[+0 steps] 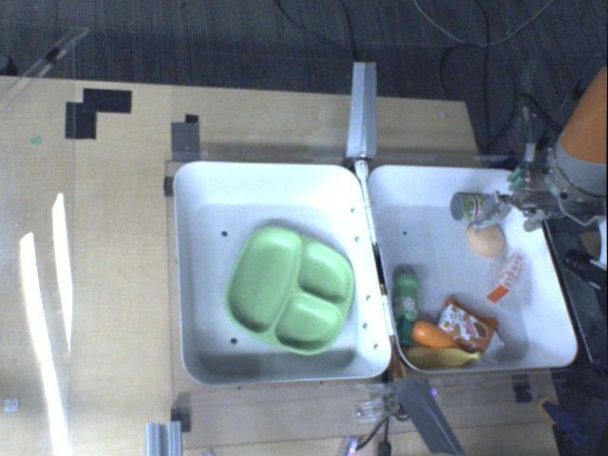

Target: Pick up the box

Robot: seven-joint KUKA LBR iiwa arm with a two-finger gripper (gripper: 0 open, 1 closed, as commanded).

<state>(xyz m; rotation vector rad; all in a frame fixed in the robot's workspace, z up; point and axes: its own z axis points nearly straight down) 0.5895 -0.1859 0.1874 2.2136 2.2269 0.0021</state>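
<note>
Claw (518,198): at the far right part of the right bin (560,350), next to its rear rim. Spread or pressed together: cannot tell, since the tip is small and cluttered in the camera view. Nothing seen pinched.

Arm (584,126): entering from the right edge, orange band above the wrist.

Just left of the claw: grey-green can (468,204), lying on its side. Touching the claw or not: cannot tell.

Just in front of the can: pale round item (485,241).

Near the right wall: small orange-and-white packet (509,277), lying at a slant.

Box (467,325): orange-red carton, lying flat in the front part of the right bin, well apart from the claw.

Touching the box on its left: orange carrot-shaped item (429,334). In front of both, against the front wall: yellow banana-shaped item (442,356).

Beside the dividing wall: green bottle (406,294), lying lengthwise.

Left bin (204,198): green three-compartment tray (290,288), slightly rotated.

Desk (95,274): light wood, under both bins.
</note>
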